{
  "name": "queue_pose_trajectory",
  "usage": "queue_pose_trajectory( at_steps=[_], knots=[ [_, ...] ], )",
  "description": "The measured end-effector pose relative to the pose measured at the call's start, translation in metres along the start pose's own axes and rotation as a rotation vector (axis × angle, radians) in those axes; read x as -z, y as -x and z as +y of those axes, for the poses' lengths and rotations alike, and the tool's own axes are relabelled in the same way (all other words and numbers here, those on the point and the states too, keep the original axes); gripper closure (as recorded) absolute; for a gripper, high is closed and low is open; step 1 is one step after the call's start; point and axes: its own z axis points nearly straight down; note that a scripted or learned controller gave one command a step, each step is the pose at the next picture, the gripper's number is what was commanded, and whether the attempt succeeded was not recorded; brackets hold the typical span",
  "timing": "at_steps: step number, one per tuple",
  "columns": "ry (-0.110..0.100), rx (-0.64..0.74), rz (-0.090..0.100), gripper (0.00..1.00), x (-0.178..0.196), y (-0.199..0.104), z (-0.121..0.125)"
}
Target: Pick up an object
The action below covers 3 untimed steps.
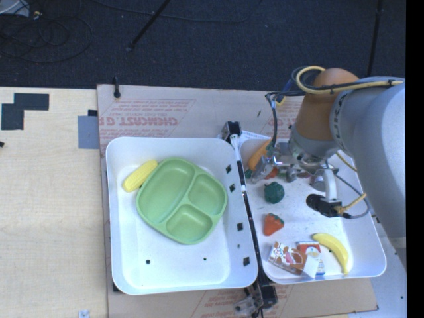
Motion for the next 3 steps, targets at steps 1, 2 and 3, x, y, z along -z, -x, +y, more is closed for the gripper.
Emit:
queue_pose_trajectory(
  at_steps=[1,2,3],
  knots=[
    [0.001,0.000,-0.001,0.00,0.000,0.013,0.000],
    [-0.001,0.000,-0.001,0.00,0.000,-0.005,0.000],
    [-0.001,-0.001,-0.001,0.00,0.000,-0.004,0.000]
  ],
)
